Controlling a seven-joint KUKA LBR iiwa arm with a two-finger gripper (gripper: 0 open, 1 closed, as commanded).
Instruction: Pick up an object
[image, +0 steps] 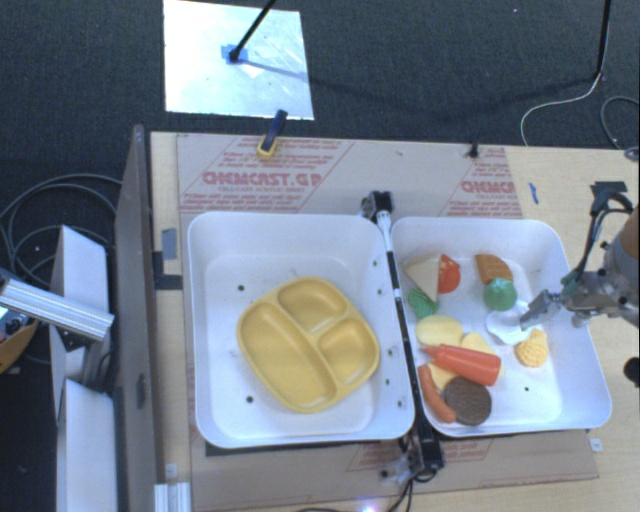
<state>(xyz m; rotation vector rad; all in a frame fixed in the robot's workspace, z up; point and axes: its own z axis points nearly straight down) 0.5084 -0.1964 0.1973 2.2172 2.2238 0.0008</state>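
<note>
The right bin (575, 385) holds several toy foods: a pale wedge with a red tomato slice (436, 273), a brown bread piece (492, 267), a green ball (500, 294), a small green piece (421, 302), a yellow lump (438, 330), an orange carrot (465, 362), a brown round cookie (467, 400), a yellow ridged piece (533, 349) and a white piece (505, 325). My gripper (538, 310) reaches in from the right and hangs low over the right bin. It is just right of the green ball and above the white piece. I see nothing held in it.
The left bin (215, 300) holds a yellow divided plate (308, 343). A black-and-white rod (392, 265) lies along the seam between the bins. A small blue-and-yellow tool (271, 134) lies on the cardboard behind the bins. Cables trail at the back right.
</note>
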